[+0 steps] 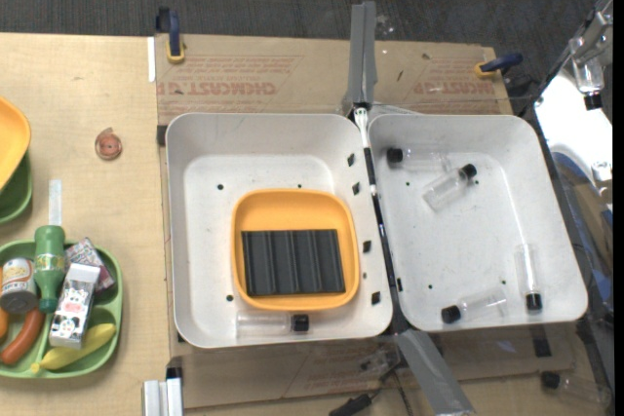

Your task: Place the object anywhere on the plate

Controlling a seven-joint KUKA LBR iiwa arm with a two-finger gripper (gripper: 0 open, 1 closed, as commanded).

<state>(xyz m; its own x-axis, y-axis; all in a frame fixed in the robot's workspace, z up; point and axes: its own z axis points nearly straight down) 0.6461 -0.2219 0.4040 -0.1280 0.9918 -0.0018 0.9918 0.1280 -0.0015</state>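
Part of the grey-white arm (577,112) is seen at the right edge of the frame, upper right, drawn back beyond the outer rim of the right bin (487,239) and not over either bin. Whether the jaws are wide or narrow cannot be told.

The task's thing, a dark ribbed block (292,263), is found lying flat on the orange plate (292,203), centre-left of the frame, approx. in the middle of the left bin (195,161). The block is set well apart from the arm, w/ the whole right bin between them. The plate's rim is left showing on all sides of the block.

Clear tubes w/ black caps are scattered in the right bin, e.g. one (444,191) near its upper middle. A green tray (102,346) of toy food is seen on the desk (78,83), lower left.
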